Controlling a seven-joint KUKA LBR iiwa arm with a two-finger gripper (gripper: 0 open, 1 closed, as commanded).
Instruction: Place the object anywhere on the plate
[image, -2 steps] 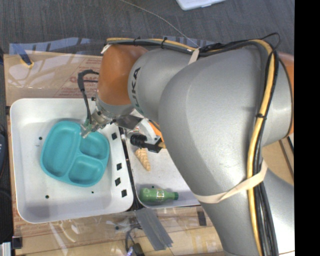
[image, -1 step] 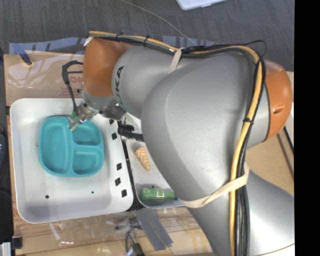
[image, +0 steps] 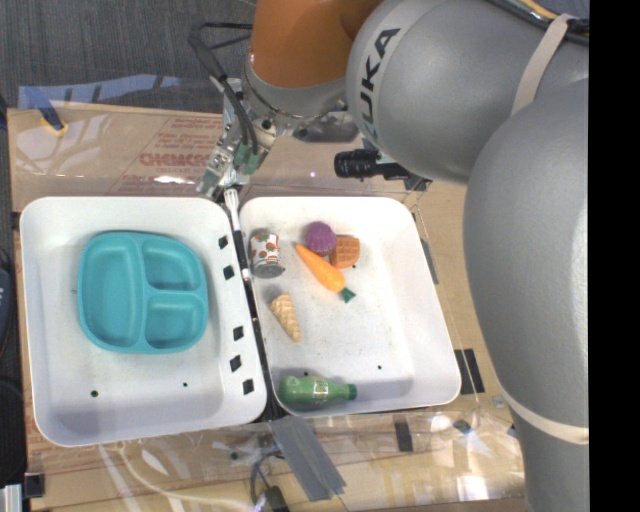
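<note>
A teal plate (image: 143, 292) with three compartments lies in the left bin (image: 60, 400). The right bin (image: 400, 340) holds a small tin can (image: 265, 253), a purple round fruit (image: 320, 237), a brown waffle-like piece (image: 346, 250), an orange carrot (image: 322, 269), a pale cone-shaped pastry (image: 287, 316) and a green bottle (image: 315, 391) lying on its side. My gripper (image: 226, 178) hangs over the far rim where the two bins meet, above and behind the can. I see nothing in its grasp.
The big grey arm covers the view's right side and the right bin's far right corner. Black clips (image: 238, 330) line the divider between the bins. Tape and cardboard surround the bins on the bench.
</note>
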